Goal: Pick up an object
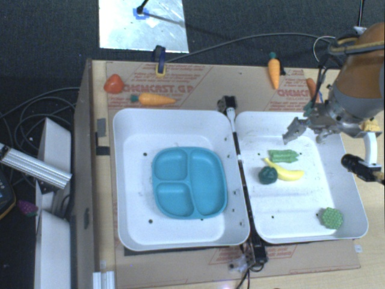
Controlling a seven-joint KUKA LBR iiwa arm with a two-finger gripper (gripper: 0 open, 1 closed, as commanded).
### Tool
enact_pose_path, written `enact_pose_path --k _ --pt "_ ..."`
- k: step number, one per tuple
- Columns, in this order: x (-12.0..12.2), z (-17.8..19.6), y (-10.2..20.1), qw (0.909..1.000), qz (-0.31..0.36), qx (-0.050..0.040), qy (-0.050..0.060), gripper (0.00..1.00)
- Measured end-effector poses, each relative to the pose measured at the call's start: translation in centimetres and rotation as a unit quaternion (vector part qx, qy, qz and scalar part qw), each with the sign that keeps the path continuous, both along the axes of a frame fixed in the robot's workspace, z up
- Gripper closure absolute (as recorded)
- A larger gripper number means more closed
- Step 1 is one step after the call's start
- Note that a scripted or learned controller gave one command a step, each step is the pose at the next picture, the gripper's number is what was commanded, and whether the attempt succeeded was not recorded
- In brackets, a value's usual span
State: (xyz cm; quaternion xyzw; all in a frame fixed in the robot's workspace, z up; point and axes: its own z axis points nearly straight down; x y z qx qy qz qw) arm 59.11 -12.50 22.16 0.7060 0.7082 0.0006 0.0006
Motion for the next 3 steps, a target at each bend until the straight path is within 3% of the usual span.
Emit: enact_pose_path --k 1,2,3 --pt "0.9 -13.4 1.7 1.0 0.001 -0.0005 -0.004 0.0" --pt "-2.0 -13.7 2.5 1.0 -0.001 0.0001 0.001 0.0" --pt "-2.0 -12.7 2.5 1.0 0.0 -0.0001 0.0 1.0"
